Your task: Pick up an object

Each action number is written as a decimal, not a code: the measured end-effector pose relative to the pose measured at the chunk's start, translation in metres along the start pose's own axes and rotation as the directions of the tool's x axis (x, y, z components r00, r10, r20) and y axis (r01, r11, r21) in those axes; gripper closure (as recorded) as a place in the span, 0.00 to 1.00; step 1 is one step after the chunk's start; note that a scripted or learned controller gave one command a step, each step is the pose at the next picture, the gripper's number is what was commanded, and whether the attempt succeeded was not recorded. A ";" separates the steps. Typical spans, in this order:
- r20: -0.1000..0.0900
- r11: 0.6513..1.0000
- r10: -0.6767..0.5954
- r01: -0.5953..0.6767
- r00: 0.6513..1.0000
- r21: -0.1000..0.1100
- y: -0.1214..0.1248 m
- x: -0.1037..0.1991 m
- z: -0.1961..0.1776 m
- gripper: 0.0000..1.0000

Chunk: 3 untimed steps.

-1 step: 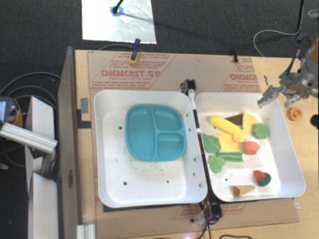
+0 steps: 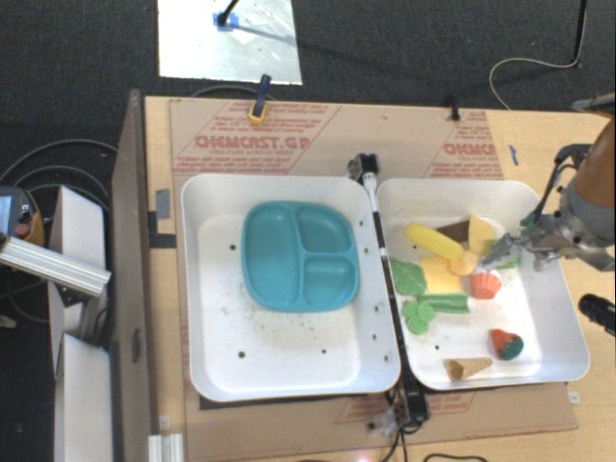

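Two shallow white bins sit side by side on a bench covered with printed cardboard. The left bin (image 2: 217, 354) holds a teal divided plate (image 2: 299, 256), lying flat near its middle. The right bin (image 2: 558, 340) holds a scatter of toy food: a yellow banana (image 2: 433, 242) lies slantwise in the upper middle, with a dark brown piece (image 2: 454, 229) just above it and a pale yellow block (image 2: 479, 231) to its right. Below the banana rests a flat yellow slice (image 2: 442, 278), with a green leafy piece (image 2: 407, 278) touching its left side. A green long-stemmed vegetable (image 2: 433, 306) lies beneath them. An orange-red shell-like piece (image 2: 485, 285) sits right of the slice, a red and green strawberry (image 2: 506, 345) lies toward the lower right, and a tan cone (image 2: 468, 367) lies near the bottom edge. The arm enters from the right of the frame, and its gripper (image 2: 502, 251) hangs over the right bin's upper right part, just beside the pale yellow block and above the orange-red piece. Whether its tips are spread or pressed together cannot be told, and nothing can be seen pinched in it.
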<state>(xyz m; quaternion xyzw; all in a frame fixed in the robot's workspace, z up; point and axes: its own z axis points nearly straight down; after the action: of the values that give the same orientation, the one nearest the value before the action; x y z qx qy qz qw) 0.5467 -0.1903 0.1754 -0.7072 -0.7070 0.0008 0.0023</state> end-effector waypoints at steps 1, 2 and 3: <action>0.000 1.000 -0.002 0.002 1.000 -0.003 -0.009 0.026 0.094 0.00; 0.003 1.000 -0.006 0.006 1.000 -0.011 0.052 0.037 0.090 0.00; 0.000 1.000 -0.001 0.001 1.000 -0.001 -0.023 0.059 0.092 0.00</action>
<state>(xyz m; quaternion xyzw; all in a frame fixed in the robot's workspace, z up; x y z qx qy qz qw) 0.5230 -0.1311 0.0840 -0.7069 -0.7074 0.0005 0.0018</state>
